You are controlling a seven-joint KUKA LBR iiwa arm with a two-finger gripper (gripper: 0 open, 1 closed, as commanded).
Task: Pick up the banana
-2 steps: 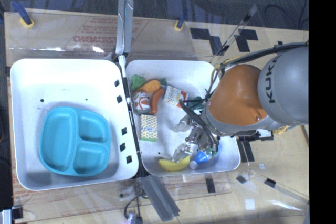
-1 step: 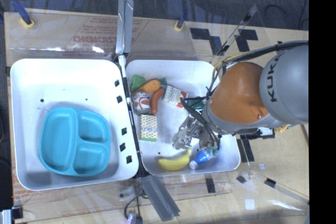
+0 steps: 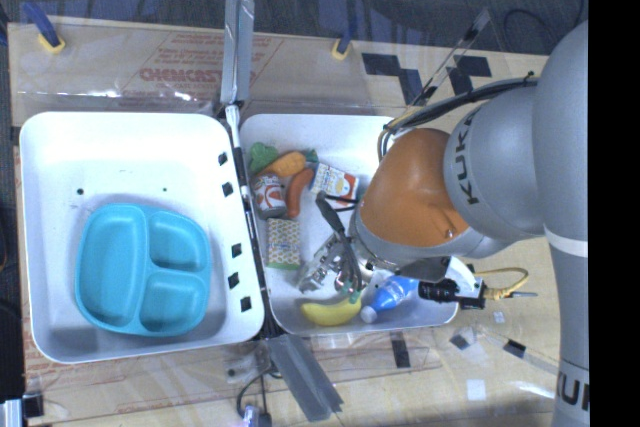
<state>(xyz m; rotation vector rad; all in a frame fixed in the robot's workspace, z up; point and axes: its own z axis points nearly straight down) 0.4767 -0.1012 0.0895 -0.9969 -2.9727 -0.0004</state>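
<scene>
Dark carpeted floor is seen beyond a pale wooden bench [image 3: 500, 355] on which two shallow white bins are set side by side. A blue divided plate [image 3: 145, 267] is held in the left bin [image 3: 60, 145]. The right bin [image 3: 300, 127] is crowded: a carrot-like orange toy [image 3: 288, 164], a small can [image 3: 268, 196], a juice carton [image 3: 334, 181], a patterned packet [image 3: 283, 241] and a blue-capped bottle [image 3: 388, 296] are grouped there. The banana [image 3: 331, 313] is laid flat against the near wall of this bin, just beside the bottle. The gripper [image 3: 328, 267] is positioned directly above the banana, near but seemingly not touching it; whether its jaws are parted or closed cannot be told, since they are partly masked by the orange band of the arm [image 3: 420, 195]. No object is seen between them. Judged risks: the banana may be pinned against the bin wall and slip out sideways, or the adjacent bottle may be nudged or seized instead, because so little clearance is left around the fruit
</scene>
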